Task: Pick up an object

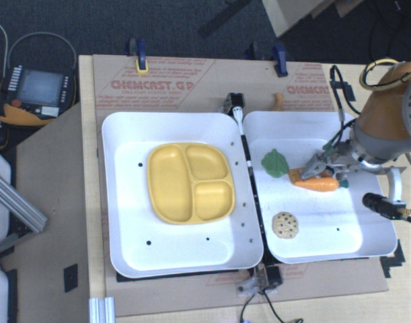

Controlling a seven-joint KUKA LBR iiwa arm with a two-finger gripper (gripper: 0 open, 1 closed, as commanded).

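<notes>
In the right bin (366,241) lie an orange carrot (316,182), a green leafy piece (275,163) and a round cookie (284,225). My gripper (324,167) comes in from the right and sits low, right at the carrot's upper side. The carrot lies just below its fingertips; whether it is gripped is unclear. The arm's orange band shows at the far right.
The left bin (124,200) holds a yellow divided plate (190,182). A black divider strip runs between the two bins. Clamps stand at the bench's back edge, and a pendant lies off the bench at the left.
</notes>
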